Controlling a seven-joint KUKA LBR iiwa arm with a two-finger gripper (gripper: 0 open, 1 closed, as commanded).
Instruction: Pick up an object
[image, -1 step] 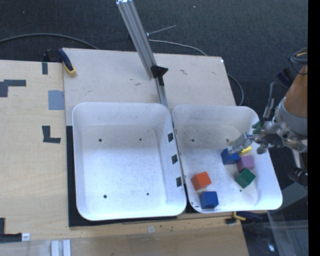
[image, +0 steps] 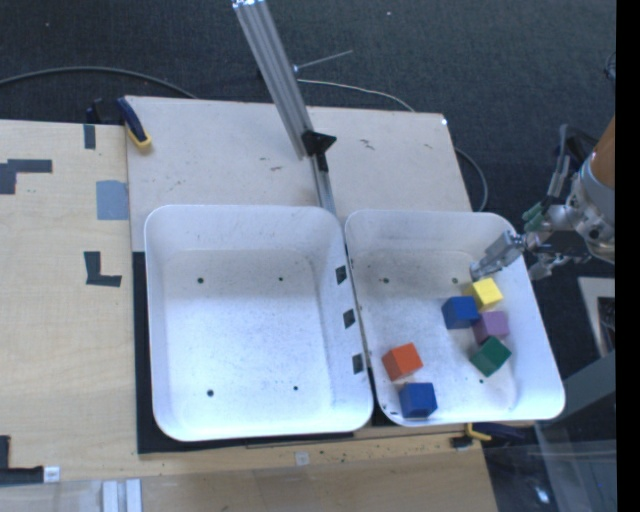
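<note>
a robot arm (image: 598, 190) is reaching in from the right over the right-hand bin (image: 420, 232) of a pair of shallow white bins sitting side by side on a bench. its gripper (image: 497, 256) is hanging at a slant just above and beside a yellow block (image: 487, 292), near the bin's right wall. nothing is showing between the fingers, and whether they are apart or together cannot be told from this angle.

six blocks are lying in the right-hand bin. the yellow block is touching a blue block (image: 460, 312) on its lower left, with a purple block (image: 493, 324) just below it and a green block (image: 491, 355) just below that. an orange block (image: 402, 361) and a second blue block (image: 418, 399) are sitting apart from that cluster, near the bin's left wall and front edge. the left-hand bin (image: 160, 330) is sitting alongside.

the step in hand appears to be the approach: the arm is lining up over the cluster, and no block is being held yet. the yellow block looks the likeliest target, being nearest the fingertips. the next move probably calls for lowering squarely over one block and closing on its free sides, since the packed neighbours and the nearby wall are leaving little room for the fingers.
</note>
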